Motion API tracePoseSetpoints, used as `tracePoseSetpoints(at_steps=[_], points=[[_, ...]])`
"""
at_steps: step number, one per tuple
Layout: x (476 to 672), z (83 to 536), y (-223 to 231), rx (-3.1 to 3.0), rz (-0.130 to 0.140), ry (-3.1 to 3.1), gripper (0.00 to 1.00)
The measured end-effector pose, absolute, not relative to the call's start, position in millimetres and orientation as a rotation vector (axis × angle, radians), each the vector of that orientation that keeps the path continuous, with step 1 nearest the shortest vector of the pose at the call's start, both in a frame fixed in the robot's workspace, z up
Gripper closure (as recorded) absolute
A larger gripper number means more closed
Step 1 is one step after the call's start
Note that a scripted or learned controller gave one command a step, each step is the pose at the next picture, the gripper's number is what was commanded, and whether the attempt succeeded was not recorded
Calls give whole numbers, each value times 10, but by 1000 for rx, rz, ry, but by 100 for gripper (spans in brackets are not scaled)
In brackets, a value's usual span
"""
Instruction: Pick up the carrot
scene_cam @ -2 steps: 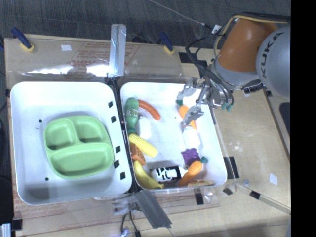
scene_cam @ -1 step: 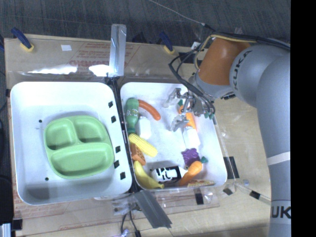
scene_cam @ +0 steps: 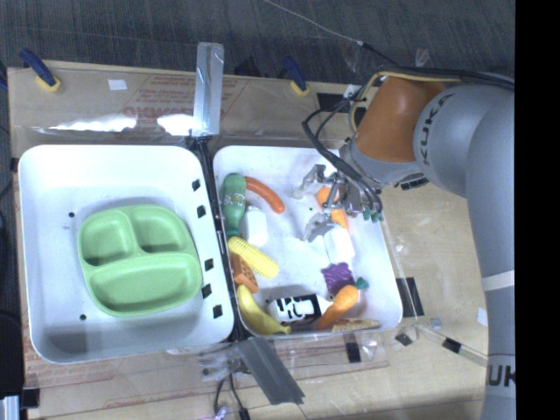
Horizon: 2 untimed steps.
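Two white bins sit side by side from where I watch; the left bin (scene_cam: pixel 35 234) carries a green divided plate (scene_cam: pixel 137 261), the right bin (scene_cam: pixel 385 261) holds the toy food. My gripper (scene_cam: pixel 325 206) hangs low over the right bin's upper part, fingers (scene_cam: pixel 315 227) spread. Something orange shows between them (scene_cam: pixel 336 208) — possibly a small carrot piece, though at this slant I can't say it's gripped rather than lying beneath. An obvious carrot (scene_cam: pixel 343 302) lies near the bin's lower right corner beside a purple piece (scene_cam: pixel 337 276), well apart from the gripper. An orange sausage-like thing (scene_cam: pixel 265 194) rests by a green vegetable (scene_cam: pixel 233 199). I'd judge the pick unfinished — nothing is clearly lifted, and closing and raising remain.
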State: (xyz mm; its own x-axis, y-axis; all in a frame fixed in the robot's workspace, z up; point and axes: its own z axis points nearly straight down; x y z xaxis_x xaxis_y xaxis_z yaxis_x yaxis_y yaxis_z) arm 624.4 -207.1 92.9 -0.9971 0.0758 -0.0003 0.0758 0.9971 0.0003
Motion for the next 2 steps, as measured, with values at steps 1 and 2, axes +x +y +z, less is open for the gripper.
tracePoseSetpoints(at_steps=[1,2], points=[[6264,1045,-2053,106,-1,3136,100],[6264,1041,-2049,104,-1,3137,0]])
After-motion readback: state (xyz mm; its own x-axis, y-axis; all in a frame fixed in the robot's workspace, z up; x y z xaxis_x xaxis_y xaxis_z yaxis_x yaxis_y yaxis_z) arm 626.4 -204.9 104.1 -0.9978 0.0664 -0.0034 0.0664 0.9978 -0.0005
